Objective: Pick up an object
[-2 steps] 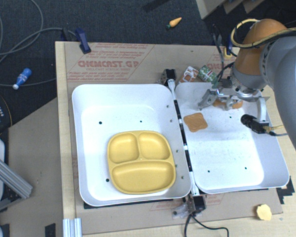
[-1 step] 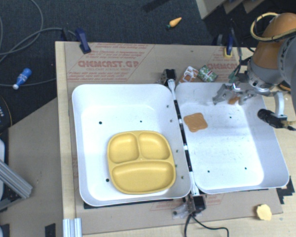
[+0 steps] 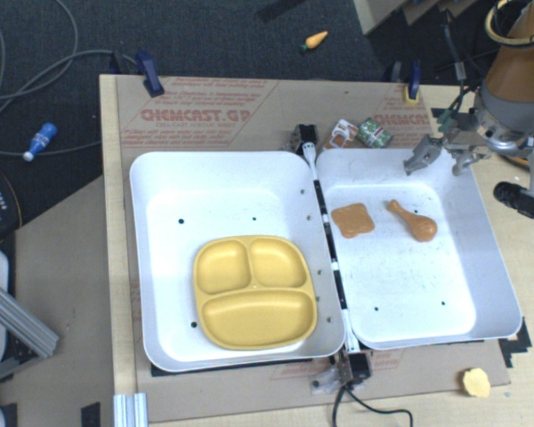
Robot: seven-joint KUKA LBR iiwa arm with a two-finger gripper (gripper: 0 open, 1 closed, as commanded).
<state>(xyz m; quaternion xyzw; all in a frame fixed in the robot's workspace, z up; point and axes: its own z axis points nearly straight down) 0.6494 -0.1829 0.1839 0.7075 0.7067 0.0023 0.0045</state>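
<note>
Step in hand: we judge this the approach; the gripper [image 3: 438,152] hangs over the upper edge of the right bin [image 3: 481,265], in the upper right of the frame, and nothing sits between its fingers.
Gripper state: we see the two fingers spread apart, released, one toward the left and one toward the right of the wrist.
Candidate objects: a brown toy drumstick [image 3: 414,221] lies in the upper middle of the right bin; a flat tan patty [image 3: 352,220] lies just left of it, near the seam between the bins, the two apart from each other.
Nearest pick: we reckon the drumstick, since it lies just below the gripper in the frame.
Next move calls for: a descent down-frame and slightly left, with the fingers lined up across the drumstick's thin shaft, then a close.
Left bin [image 3: 160,203]: holds a yellow divided plate [image 3: 253,291] in its lower middle.
Surface: a cardboard sheet [image 3: 196,105] printed in red lies under both bins, held by a blue clamp [image 3: 148,72] at upper left.
Loose items: small packets [image 3: 360,132] above the right bin; a yellow piece [image 3: 475,382] at lower right of the bench.
Room: dark carpet with cables [image 3: 36,52], a small blue bottle [image 3: 40,140] at left, an orange bit [image 3: 315,38] at top.
</note>
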